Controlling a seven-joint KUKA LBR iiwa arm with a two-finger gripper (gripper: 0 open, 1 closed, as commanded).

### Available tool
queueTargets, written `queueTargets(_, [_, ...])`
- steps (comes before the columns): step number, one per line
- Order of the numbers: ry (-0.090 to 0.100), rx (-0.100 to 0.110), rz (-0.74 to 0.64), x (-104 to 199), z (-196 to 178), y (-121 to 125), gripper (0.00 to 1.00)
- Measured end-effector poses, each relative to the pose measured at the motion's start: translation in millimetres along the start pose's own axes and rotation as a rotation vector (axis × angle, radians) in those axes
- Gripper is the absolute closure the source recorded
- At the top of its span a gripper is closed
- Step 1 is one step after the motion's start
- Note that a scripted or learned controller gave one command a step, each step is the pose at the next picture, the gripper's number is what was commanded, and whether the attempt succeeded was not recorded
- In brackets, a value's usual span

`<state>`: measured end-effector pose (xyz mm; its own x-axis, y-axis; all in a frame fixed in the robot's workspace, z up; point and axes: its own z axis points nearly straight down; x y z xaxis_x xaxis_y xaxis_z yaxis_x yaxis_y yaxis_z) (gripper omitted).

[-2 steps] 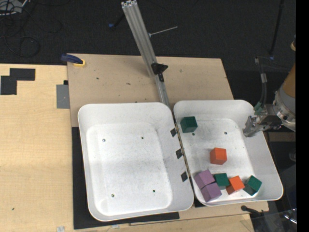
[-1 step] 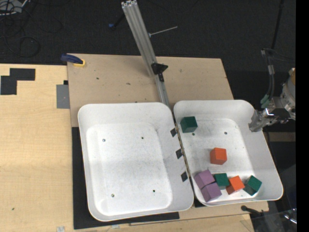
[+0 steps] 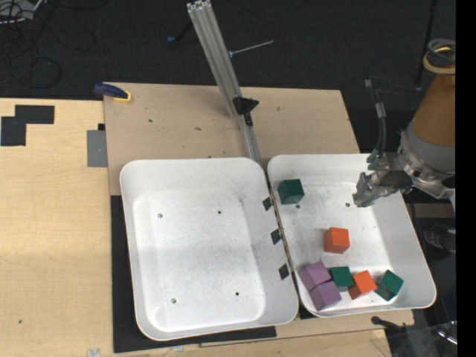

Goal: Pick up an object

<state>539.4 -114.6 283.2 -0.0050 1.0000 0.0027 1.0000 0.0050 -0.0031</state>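
Observation:
The right bin (image 3: 416,248) holds several small blocks. A dark green cube (image 3: 291,191) sits near its back left corner. An orange cube (image 3: 336,239) lies alone in the middle. Along the front edge cluster two purple blocks (image 3: 320,283), a small green block (image 3: 341,276), an orange block (image 3: 363,282) and a green block (image 3: 389,284). My gripper (image 3: 366,193) hangs over the bin's back right part, to the right of and behind the lone orange cube, with nothing seen between its fingers.
The left bin (image 3: 141,199) lies beside the right one, with black clips (image 3: 276,236) along the shared rim. A slanted aluminium post (image 3: 221,62) rises behind the bins. A blue-and-yellow clamp (image 3: 113,91) sits at the bench's back left corner.

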Motion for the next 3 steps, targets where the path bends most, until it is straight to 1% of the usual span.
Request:
queueTargets(1, [0.0, 0.002, 0.0, 57.7, 18.3, -6.1, 1.0])
queueTargets(2, [0.0, 0.003, 0.001, 109.3, 34.0, -20.7, 1.0])
queueTargets(3, [0.0, 0.003, 0.0, 163.1, 37.3, -35.9, 1.0])
